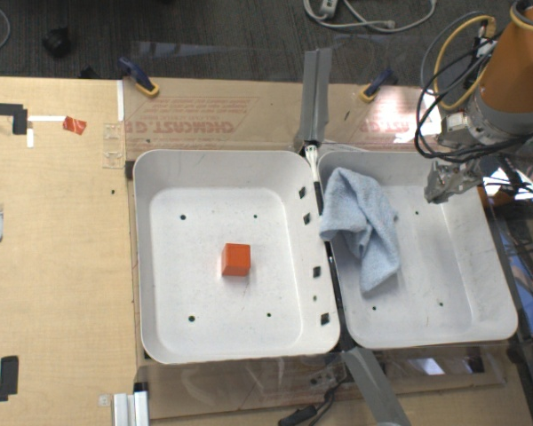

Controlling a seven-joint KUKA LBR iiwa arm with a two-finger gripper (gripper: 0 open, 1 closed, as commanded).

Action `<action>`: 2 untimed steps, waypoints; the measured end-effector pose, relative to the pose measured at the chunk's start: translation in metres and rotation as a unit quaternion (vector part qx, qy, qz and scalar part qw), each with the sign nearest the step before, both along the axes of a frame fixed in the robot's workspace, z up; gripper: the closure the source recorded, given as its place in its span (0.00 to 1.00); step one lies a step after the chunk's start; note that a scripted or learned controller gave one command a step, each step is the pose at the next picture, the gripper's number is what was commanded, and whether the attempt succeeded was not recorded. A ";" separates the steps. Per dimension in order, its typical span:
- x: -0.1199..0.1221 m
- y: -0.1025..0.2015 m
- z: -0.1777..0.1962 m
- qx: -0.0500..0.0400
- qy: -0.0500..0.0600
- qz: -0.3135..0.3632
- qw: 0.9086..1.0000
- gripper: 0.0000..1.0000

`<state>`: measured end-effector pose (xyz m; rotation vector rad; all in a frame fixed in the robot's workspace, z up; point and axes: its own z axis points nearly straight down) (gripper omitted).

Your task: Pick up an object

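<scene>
- Hovering at three o'clock in the camera view, the gripper [444,185] hangs over the right bin [480,318]; its jaw state I cannot tell.
- Cloth [366,224] lies nearest, at its nine o'clock; limp folds may slip free.
- Orange block [236,259] sits mid left bin [160,327], well apart; a blind descent could close on nothing.

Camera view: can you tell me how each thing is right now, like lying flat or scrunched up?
orange block: sitting flat in the left bin, untouched.
blue cloth: crumpled, lying in the right bin by its left wall.
gripper: above the right bin's far right part, holding nothing visible.
</scene>
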<state>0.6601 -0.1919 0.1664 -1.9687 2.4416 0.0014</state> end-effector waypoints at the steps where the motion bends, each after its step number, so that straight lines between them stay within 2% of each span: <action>1: 0.000 0.000 0.000 0.000 0.000 0.000 1.000 0.00; 2: -0.037 -0.030 0.009 -0.001 0.000 0.026 1.000 0.00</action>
